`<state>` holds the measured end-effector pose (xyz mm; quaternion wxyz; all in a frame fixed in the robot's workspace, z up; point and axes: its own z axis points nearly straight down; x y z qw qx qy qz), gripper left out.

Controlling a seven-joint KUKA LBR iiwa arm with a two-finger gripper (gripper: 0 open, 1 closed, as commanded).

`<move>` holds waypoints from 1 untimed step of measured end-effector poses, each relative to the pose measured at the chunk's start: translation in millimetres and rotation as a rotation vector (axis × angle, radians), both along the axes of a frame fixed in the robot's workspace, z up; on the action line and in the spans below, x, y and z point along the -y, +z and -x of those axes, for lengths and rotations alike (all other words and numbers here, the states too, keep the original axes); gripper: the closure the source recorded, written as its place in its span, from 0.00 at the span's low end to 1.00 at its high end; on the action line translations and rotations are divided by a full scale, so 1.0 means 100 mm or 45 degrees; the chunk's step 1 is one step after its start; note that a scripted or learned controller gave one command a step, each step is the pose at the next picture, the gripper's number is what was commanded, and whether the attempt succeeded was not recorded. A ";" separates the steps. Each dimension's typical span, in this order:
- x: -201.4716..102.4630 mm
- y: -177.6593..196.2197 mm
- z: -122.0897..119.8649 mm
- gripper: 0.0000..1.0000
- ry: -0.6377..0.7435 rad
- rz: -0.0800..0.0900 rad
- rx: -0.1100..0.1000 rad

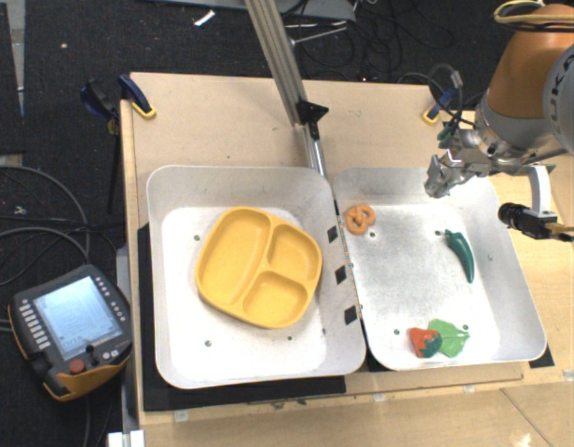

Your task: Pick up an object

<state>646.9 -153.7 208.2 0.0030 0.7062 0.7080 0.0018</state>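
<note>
Left bin (175,250) — yellow tray (259,266) at centre. Right bin (511,277) — pretzel (360,219) at far-left corner, green pepper (460,252) right of centre, red-green toy (438,339) near edge. Gripper (440,181) above far right rim; jaw state cannot be told, nothing seen held.

grey arm (534,73) from the right, wrist angled down-left, orange band uppermost
</note>
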 end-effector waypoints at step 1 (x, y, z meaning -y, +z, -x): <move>-0.06 0.49 0.05 1.00 0.002 0.000 0.000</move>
